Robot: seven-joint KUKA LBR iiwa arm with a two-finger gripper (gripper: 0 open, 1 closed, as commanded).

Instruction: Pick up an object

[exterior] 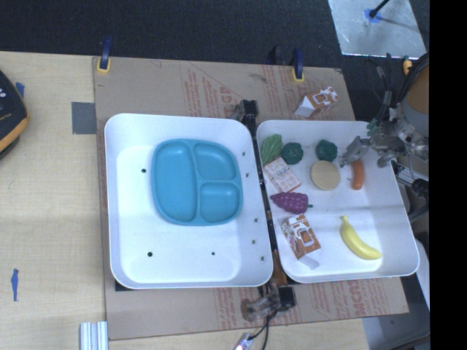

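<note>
The tool (pixel 355 150) hangs at the far right of the right bin (pixel 408 257), I cannot tell its grip, so it should drop straight onto the hot dog (pixel 357 175) just below

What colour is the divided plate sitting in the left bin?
Light blue, a single plain colour. The divided plate shows best in the camera view.

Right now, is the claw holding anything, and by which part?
Nothing is visibly held. The claw hangs at the right bin's far right side, just above the sausage, with nothing seen between its fingers.
</note>
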